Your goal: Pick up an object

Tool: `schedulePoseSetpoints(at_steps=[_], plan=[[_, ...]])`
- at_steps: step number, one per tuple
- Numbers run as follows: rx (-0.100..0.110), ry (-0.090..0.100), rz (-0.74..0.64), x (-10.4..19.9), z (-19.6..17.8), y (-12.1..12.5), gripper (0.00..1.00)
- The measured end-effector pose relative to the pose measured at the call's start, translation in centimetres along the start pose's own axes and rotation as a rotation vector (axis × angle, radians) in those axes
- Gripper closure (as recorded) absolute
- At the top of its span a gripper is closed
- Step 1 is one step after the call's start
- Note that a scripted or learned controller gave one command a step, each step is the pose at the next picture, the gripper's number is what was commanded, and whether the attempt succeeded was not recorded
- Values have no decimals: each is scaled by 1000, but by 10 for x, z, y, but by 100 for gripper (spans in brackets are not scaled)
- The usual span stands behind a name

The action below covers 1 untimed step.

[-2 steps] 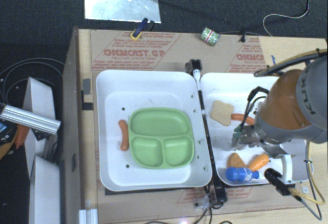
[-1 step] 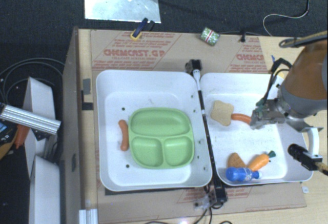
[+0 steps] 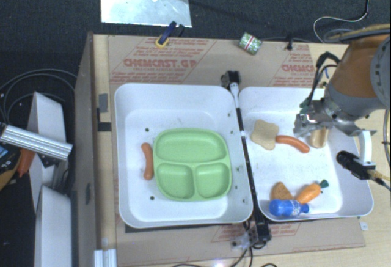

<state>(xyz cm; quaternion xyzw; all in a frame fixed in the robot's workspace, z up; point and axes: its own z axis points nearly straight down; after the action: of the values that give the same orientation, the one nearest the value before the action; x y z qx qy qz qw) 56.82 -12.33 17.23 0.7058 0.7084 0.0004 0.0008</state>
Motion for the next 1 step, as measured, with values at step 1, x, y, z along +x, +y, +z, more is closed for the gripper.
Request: schedulePoseSetpoints(at_steps=[1], plan=[[0, -1, 1, -29, 48, 34, 100]])
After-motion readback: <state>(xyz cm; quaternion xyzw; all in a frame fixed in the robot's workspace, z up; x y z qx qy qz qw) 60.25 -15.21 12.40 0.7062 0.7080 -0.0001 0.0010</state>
